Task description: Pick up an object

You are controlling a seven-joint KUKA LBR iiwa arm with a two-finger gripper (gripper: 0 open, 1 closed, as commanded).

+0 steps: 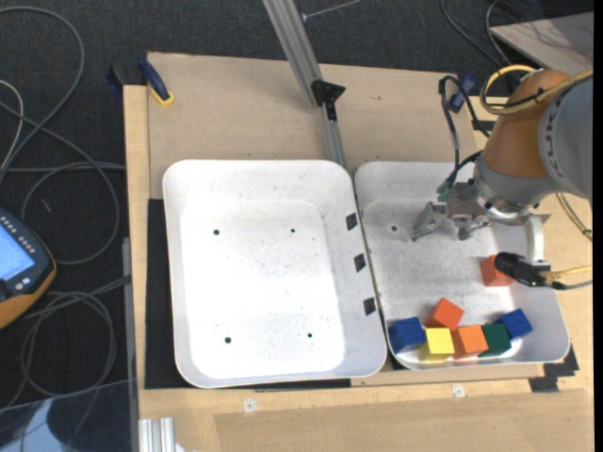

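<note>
Two bins side by side on the bench

Blocks (452,332) cluster at the near edge of the right bin (396,205), the gripper (441,226) above its middle.

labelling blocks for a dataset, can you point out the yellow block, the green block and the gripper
yellow block (439,341): camera view, top face
green block (497,336): camera view, top face
gripper (443,224): camera view, between the fingertips
</note>
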